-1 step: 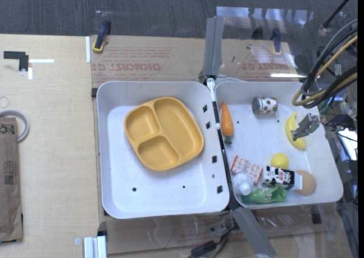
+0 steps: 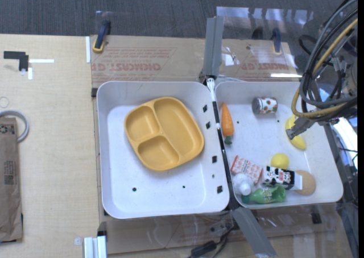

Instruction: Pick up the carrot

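A single orange carrot (image 2: 226, 120) with a small green top lay in the right bin (image 2: 318, 197), pressed up against that bin's left wall, its pointed end toward the far side of the bench. The gripper (image 2: 296, 132) hung well apart from it, over the right part of the same bin, with most of the bin floor between them. It sat just above a yellow, banana-like piece (image 2: 298, 140). Whether its jaws were apart or together could not be told, because cables and the grey arm crowded that corner.

Two white bins stood side by side. The left bin (image 2: 114, 194) held one yellow plate (image 2: 164, 132) divided into three compartments, lying tilted on the bin floor.

Besides the carrot, the right bin held one small can (image 2: 265, 104) on its side with a red and white label too small to read, one yellow lemon-like ball (image 2: 279, 160), one red and white packet (image 2: 246, 167), one black and white carton (image 2: 281, 178), one tan round item (image 2: 306, 182), one green leafy piece (image 2: 265, 195) and one pale round item (image 2: 243, 184) beside the packet. Writing on these was too small to make out.

Behind the bins lay flattened brown cardboard (image 2: 136, 58) printed with red letters that, seen upside down, appeared to read "CHEMCST", followed by "GF". Two blue and yellow clamps (image 2: 102, 34) gripped the far edge, one behind each bin
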You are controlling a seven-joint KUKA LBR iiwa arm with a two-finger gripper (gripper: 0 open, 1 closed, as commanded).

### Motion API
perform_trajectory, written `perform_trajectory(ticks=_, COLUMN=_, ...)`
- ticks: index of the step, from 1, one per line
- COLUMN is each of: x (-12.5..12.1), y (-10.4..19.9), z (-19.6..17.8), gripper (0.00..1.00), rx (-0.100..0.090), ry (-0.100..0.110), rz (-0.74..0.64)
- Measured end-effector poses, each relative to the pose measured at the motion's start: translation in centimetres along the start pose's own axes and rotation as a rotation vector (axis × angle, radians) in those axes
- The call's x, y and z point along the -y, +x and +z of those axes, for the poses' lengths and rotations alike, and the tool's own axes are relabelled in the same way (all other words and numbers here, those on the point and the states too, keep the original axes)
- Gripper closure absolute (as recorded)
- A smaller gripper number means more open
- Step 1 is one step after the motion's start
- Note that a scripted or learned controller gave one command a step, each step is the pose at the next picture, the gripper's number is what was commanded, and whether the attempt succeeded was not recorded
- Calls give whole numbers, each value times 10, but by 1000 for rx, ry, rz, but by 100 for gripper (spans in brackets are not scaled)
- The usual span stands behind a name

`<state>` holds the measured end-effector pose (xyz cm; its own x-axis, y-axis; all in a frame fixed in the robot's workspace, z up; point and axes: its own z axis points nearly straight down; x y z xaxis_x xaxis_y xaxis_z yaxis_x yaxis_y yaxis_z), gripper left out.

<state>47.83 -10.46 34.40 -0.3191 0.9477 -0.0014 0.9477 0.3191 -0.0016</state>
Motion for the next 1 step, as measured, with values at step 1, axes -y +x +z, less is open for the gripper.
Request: perform_trajectory(ticks=1, x=-29, y=3, z=-26, gripper=0, rx=0, ry=0, rz=-8)
